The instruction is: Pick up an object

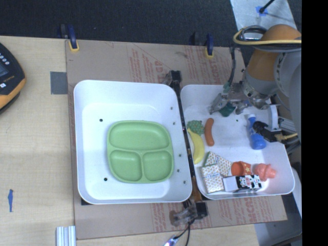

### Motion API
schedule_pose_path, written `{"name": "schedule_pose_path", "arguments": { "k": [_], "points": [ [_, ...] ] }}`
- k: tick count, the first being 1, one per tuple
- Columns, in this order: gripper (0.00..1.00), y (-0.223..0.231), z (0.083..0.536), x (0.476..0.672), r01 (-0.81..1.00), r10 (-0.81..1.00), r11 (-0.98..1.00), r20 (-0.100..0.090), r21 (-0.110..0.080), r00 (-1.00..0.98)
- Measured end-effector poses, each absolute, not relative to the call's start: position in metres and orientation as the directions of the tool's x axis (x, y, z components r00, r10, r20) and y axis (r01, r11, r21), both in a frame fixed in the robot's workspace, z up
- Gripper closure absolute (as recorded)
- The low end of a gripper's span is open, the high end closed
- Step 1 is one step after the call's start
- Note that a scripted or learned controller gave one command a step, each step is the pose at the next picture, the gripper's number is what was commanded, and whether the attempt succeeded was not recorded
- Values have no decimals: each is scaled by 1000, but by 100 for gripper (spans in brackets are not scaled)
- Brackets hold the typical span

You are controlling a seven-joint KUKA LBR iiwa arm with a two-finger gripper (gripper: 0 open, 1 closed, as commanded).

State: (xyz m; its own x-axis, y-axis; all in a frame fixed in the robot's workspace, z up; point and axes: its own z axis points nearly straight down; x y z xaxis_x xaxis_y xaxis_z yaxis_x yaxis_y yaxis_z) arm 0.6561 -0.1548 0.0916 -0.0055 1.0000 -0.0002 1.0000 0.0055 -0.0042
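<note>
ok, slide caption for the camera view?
Gripper hovers over right bin of toy food; green tray in left bin.

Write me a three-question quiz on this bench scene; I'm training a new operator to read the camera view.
1. True or false: the green divided tray lies in the right bin.
2. Which lies right beside the banana? A) hot dog B) blue bottle C) pink toy
3. Which bin does the gripper hang over?

Key: 1 false; 2 A; 3 the right bin.
</note>
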Motion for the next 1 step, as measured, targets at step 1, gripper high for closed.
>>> {"name": "schedule_pose_path", "arguments": {
  "k": [1],
  "points": [
    [0, -213, 92, 656, 1000, 1000, 3, -1, -2, -3]
  ]
}}
